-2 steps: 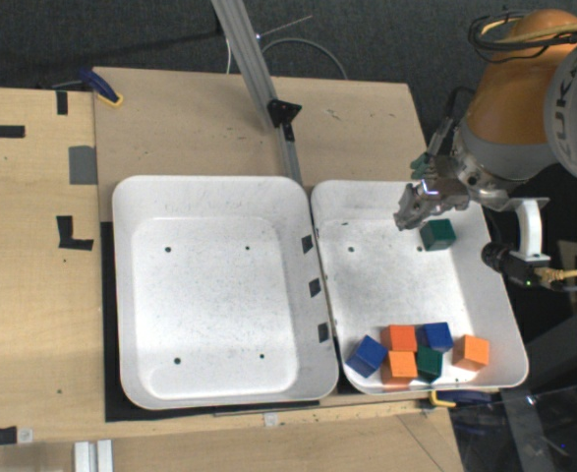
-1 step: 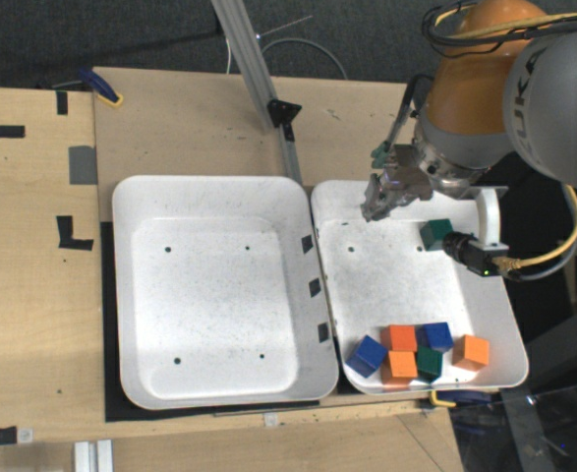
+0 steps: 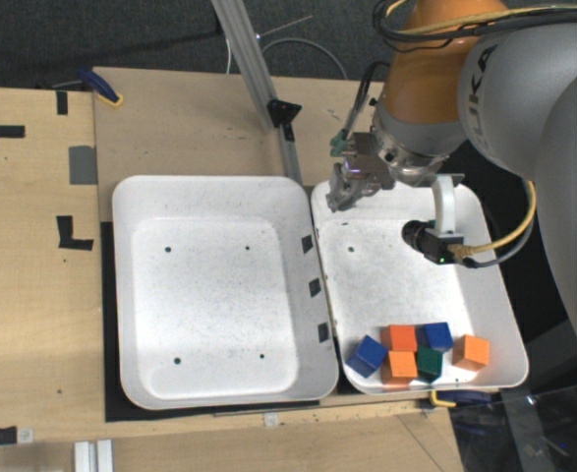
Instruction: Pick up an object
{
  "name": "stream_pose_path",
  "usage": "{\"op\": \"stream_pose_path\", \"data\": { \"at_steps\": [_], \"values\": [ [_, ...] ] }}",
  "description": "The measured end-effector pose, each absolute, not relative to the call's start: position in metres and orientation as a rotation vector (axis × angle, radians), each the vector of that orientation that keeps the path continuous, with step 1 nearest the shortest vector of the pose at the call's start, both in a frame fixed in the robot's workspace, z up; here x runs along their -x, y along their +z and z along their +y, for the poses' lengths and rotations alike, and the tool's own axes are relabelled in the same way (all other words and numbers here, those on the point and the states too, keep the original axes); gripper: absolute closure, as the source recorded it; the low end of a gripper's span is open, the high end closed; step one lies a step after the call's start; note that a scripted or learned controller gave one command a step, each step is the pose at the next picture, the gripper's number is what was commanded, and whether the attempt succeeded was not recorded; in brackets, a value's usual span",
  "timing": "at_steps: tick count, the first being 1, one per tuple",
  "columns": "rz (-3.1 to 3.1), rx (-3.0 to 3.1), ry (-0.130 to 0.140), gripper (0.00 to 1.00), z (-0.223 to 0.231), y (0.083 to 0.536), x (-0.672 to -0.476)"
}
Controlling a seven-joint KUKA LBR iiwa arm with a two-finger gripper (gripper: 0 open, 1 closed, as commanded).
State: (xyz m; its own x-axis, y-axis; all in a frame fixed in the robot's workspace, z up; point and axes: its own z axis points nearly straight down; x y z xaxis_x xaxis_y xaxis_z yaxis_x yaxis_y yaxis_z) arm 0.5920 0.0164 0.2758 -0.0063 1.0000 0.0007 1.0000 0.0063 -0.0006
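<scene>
Here, item by item. Bench (image 3: 32, 293): tan board, with black tape marks along its left side and a grey patch near the upper left. A blue-and-yellow clip (image 3: 101, 87) lies at the board's far left corner.

Left bin (image 3: 126, 264): white, shallow, lightly speckled, with four small dark dots on its floor.

Right bin (image 3: 362, 283): white, touching the left bin along their shared edge. All the blocks sit at its near end — a blue block (image 3: 367, 354) at the left, tilted; an orange block (image 3: 401, 337) beside it; a second orange block (image 3: 401, 365) just in front of that one; a blue cube (image 3: 435, 335) to the right; a green block (image 3: 429, 362) in front of the cube; and a third orange block (image 3: 473, 351) farthest right, near the bin's wall. The cluster is tight, and most pieces touch a neighbour.

Arm (image 3: 524, 77): grey with an orange band, entering from the right. Gripper (image 3: 344, 197): hangs over the far left corner of the right bin, well apart from the blocks. Whether the jaws are apart or together cannot be told — the tips are small and dark against the rim. Nothing is seen between them.

A grey metal pole (image 3: 254, 57) slants down from the top to the far edge of the bins.
</scene>
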Motion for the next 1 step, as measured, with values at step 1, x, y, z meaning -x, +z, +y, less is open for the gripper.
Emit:
{"op": "stream_pose_path", "data": {
  "at_steps": [1],
  "values": [
    [-2.227,2.212,0.001,1.0,0.0776,0.2677,-0.5997]
  ]
}}
